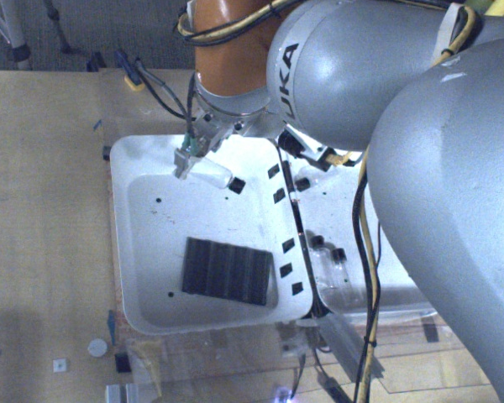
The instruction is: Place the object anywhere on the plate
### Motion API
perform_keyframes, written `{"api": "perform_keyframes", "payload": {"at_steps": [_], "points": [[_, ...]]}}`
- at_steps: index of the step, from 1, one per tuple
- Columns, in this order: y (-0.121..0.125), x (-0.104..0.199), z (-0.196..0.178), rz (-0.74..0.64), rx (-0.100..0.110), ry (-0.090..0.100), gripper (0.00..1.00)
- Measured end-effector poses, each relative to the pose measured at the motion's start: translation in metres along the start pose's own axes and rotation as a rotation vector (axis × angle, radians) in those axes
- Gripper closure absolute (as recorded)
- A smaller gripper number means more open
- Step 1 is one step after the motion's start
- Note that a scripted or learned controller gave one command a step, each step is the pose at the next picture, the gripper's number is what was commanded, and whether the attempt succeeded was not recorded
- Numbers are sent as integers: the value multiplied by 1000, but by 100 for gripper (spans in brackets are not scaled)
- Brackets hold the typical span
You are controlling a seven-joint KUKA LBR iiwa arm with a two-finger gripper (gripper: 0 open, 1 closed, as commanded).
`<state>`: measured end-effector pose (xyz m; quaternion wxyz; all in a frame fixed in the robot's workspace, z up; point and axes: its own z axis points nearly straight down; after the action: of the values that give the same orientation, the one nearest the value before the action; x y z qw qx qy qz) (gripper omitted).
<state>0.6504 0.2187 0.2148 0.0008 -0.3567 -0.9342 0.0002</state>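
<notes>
Arm (353, 65) in from the right, crossing over the right bin (353, 288). Gripper (185, 161) low at the far left corner of the left bin (122, 225), tip close to the bin floor. Open or closed: cannot tell, too blurred and too small.

Object (212, 175): pale, elongated, with a dark end (235, 185). Lying on the left bin floor just beside the gripper, on its right. Touching or apart: cannot tell. Not seen held.

Plate (227, 272): dark, ribbed, rectangular, flat on the left bin floor toward the near side, slightly skewed. Well apart from object and gripper. Nothing seen on it.

A few small dark items (326, 246) in the right bin. Tan bench (42, 208) around both bins.
</notes>
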Motion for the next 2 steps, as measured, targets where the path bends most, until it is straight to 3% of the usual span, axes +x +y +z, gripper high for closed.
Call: {"api": "perform_keyframes", "payload": {"at_steps": [1, 2], "points": [[-68, 59, -11, -233, 0, 0, 100], [-2, 5, -24, -315, -4, -4, 100]]}}
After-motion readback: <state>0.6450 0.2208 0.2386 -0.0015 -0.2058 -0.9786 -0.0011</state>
